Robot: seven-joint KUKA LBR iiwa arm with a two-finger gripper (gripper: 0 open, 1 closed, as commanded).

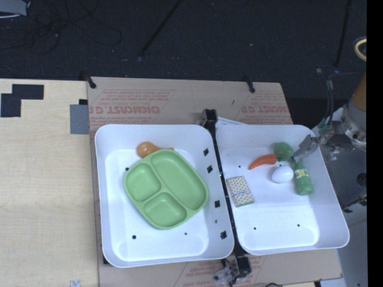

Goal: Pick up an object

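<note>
The right bin [281,232] holds a small cluster near its far right side. An orange carrot-shaped piece [262,161] lies beside a white egg-shaped object [281,174]. A green bottle [303,181] lies along the right wall, and a round green object [282,149] sits just behind the egg. A small checkered block [240,191] rests near the divider. My gripper [304,147] reaches in from the right edge, low over the bin's right rim. Its tip is close to the round green object and the top of the bottle. Nothing shows held in it.
The left bin [114,220] carries a green divided plate [165,188] with an orange object [146,149] tucked behind it. A black divider [218,184] separates the bins. Cardboard lies under both bins, and a wooden bench top [42,190] lies to the left.
</note>
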